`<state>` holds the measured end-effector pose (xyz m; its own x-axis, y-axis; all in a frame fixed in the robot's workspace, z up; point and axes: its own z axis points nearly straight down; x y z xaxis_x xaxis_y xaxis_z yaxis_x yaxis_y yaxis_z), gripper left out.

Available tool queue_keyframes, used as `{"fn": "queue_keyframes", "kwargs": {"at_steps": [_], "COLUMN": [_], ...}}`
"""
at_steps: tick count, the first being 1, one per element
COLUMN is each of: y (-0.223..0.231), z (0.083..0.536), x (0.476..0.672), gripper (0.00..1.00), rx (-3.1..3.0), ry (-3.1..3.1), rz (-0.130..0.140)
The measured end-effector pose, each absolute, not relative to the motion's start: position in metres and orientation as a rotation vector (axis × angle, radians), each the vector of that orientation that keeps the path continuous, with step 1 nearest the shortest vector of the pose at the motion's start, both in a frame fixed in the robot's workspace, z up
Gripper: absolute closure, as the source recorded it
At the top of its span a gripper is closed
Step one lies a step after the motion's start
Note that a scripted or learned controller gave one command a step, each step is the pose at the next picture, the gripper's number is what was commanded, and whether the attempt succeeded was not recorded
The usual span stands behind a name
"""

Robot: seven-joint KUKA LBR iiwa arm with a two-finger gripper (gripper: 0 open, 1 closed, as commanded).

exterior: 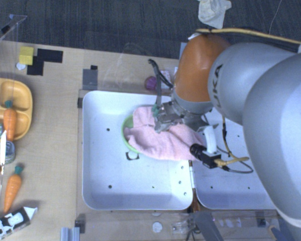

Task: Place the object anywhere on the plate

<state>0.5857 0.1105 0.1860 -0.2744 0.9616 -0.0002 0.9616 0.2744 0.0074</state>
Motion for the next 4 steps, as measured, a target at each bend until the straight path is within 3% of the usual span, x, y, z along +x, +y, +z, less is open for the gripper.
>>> {"fn": "queue_keyframes", "kwargs": {"at_steps": [1,2,3,4], "y": [0.166,0.1,0.178,0.135], "z": [0.125,0.186,0.135,0.215], "x": [0.581,0.562,0.56,0.552], "gripper": [1.0,1.0,1.0,1.0], "rx": [2.004,2.106,2.191,2.039], "ry": [2.419,2.326,2.243,2.384], "rz": [0.002,0.009,0.01,0.012]}}
